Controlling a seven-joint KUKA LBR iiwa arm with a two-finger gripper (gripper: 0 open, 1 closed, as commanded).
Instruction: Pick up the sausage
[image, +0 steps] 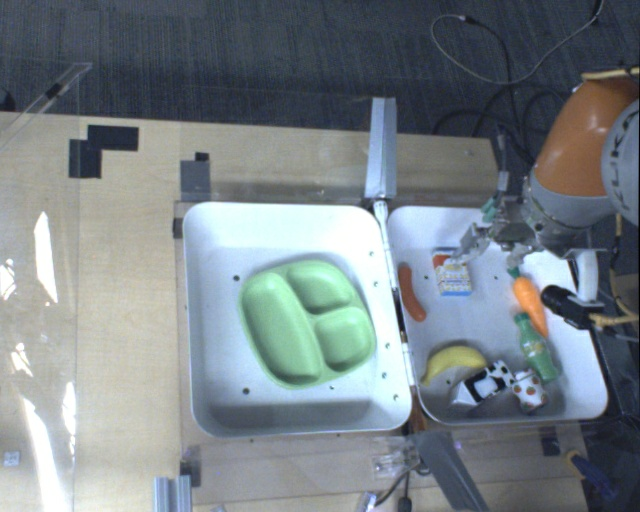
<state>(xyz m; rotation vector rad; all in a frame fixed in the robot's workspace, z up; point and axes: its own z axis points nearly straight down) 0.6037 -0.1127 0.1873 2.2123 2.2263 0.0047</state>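
Note:
The sausage (410, 292) is a slim reddish-brown link. It lies lengthwise in the right bin (585, 400), close against that bin's left wall. My gripper (491, 250) hangs over the upper middle of the right bin, to the right of the sausage and a little farther back. Its fingers are spread open with nothing between them. One fingertip (468, 243) sits just above a small white carton (454, 273). The gripper is clearly apart from the sausage.
The right bin also holds a carrot (529, 303), a green bottle (537, 350), a banana (455, 360), a black-and-white toy (489, 385) and a small spotted ball (529, 393). A green divided plate (305, 322) lies in the left bin (210, 400).

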